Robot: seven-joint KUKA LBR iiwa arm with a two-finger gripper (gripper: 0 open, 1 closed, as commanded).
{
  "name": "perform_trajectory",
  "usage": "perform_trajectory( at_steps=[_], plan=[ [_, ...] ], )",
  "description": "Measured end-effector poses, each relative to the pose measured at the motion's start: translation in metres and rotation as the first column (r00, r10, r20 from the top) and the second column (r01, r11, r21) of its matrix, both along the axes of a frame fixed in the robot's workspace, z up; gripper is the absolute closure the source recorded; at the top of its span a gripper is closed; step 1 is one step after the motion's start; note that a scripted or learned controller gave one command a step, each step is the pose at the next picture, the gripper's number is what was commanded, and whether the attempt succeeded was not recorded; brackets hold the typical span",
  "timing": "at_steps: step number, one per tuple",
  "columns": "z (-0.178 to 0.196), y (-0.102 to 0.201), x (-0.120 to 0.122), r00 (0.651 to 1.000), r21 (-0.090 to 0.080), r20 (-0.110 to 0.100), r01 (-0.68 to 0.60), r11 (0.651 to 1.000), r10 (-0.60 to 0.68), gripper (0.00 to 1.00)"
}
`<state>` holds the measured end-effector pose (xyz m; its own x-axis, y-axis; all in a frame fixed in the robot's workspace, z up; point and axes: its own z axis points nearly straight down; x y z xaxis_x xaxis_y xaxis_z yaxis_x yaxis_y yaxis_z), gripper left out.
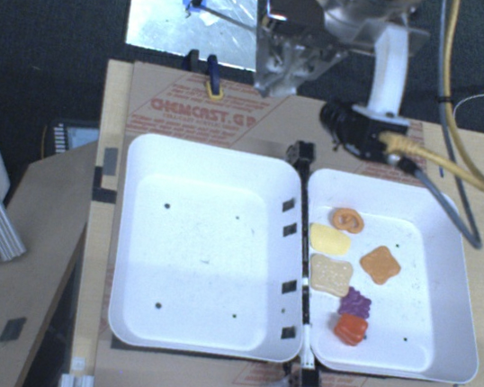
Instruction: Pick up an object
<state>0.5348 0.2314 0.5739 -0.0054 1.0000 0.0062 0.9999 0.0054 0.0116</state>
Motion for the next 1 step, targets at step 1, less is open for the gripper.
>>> perform_trajectory(
  at_steps=[1],
  plan=[
    [0.0113,0.0002,0.0000,1.000,0.002,0.002,-0.001,1.000,0.001,1.00]
  ],
)
